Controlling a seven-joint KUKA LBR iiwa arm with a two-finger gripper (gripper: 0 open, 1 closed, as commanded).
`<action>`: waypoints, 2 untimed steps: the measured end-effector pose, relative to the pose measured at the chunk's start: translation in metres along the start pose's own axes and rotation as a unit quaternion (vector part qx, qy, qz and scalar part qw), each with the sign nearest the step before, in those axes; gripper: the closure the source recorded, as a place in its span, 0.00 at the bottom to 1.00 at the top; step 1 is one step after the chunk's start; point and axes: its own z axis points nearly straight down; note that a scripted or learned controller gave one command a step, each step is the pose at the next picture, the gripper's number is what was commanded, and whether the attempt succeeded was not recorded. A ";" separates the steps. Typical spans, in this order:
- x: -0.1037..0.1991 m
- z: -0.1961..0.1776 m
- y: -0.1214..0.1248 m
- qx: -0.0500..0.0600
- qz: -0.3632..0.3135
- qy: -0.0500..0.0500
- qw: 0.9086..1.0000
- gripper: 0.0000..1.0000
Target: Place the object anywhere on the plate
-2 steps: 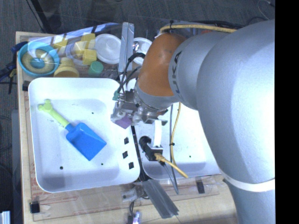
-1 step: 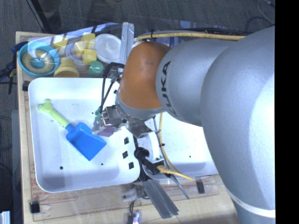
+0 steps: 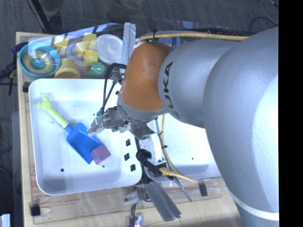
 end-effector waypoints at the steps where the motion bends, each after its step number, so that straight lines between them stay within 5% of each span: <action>1: 0.046 0.100 0.021 0.001 -0.057 0.000 0.998 0.00; 2: 0.045 0.090 0.022 0.001 -0.058 0.000 0.998 1.00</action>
